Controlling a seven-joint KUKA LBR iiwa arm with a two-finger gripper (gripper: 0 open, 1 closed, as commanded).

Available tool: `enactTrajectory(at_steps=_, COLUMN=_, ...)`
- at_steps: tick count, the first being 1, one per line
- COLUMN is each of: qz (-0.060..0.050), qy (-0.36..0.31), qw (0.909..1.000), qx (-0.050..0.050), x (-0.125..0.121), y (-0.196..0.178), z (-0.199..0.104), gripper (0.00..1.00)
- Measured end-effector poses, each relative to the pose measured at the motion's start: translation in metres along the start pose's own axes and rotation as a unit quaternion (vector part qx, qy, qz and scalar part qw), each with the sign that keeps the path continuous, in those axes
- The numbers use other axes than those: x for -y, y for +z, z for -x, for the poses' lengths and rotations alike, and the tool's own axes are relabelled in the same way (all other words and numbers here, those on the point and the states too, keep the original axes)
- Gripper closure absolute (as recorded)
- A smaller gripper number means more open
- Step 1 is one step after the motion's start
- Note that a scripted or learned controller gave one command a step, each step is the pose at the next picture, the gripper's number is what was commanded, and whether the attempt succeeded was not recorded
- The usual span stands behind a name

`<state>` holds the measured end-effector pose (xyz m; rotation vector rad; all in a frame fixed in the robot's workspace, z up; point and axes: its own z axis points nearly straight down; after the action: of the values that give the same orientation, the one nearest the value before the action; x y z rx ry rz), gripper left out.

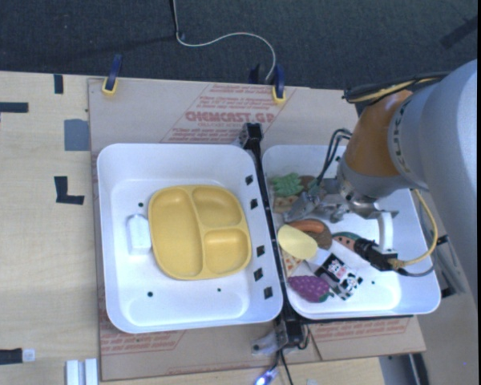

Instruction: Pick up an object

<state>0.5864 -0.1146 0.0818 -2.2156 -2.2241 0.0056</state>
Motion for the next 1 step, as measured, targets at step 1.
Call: enactTrajectory(at_steps=1, qz=0.001, qy=0.004, qw=1.0, qx=0.001, x=0.0662, y=-0.0024, z=0.053, gripper=0.0)
